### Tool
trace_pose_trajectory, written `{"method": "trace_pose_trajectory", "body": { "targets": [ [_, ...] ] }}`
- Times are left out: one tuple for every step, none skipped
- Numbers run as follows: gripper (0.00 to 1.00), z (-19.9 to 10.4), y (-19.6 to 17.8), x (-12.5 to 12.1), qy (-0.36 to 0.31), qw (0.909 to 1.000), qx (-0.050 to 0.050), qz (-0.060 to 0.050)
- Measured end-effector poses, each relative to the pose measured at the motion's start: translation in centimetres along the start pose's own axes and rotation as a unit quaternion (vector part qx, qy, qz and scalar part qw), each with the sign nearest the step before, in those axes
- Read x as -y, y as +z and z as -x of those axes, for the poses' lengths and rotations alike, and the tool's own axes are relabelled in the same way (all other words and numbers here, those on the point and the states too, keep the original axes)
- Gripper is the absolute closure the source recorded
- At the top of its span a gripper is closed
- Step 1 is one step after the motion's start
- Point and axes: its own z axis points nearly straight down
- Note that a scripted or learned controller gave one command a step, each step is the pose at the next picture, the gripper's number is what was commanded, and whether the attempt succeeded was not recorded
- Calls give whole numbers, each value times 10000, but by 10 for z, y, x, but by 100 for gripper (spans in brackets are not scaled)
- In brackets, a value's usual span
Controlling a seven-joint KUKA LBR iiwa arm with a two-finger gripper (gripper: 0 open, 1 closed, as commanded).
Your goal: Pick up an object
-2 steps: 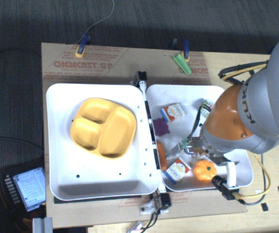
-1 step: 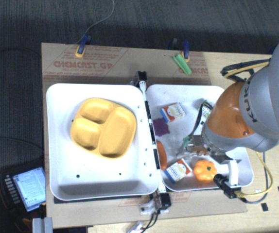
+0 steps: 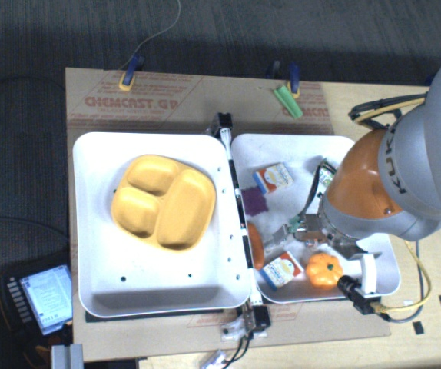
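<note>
Your gripper [image 3: 296,230] is hanging low over the middle of the right-hand shallow white bin [image 3: 297,143], right of centre in the frame, and you cannot tell from this angle whether it is gripping anything or hanging free. The grey arm with its orange band [image 3: 359,184] is reaching in from the right edge and covering much of that bin's right half.

Just below the gripper, a small white carton with an orange and blue label [image 3: 282,270] is lying near the bin's lower rim, and a small round orange pumpkin-shaped toy [image 3: 322,270] is sitting just beside it to the right. A reddish-orange elongated piece [image 3: 256,246] is lying along the bin's left wall. Above it, a small purple block [image 3: 253,201] is resting, and a second white carton with an orange and blue label [image 3: 273,177] is lying in the bin's upper part. A green and black item [image 3: 326,174] is peeking out beside the arm.

In the left-hand white bin [image 3: 90,206], a large yellow lobed moulded object [image 3: 163,200] is filling the centre. On the brown cardboard sheet [image 3: 128,102] above the bins, a green stick-like object [image 3: 288,101] is lying.
</note>
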Motion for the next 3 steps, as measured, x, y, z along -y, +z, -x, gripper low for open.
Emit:
{"method": "trace_pose_trajectory", "body": {
  "targets": [
    [100, 0, -10, -1, -2, 10000, -2, 0],
    [100, 68, 11, -11, -7, 10000, -40, -53],
    [0, 69, 12, -12, -6, 10000, -19, -37]
  ]
}}
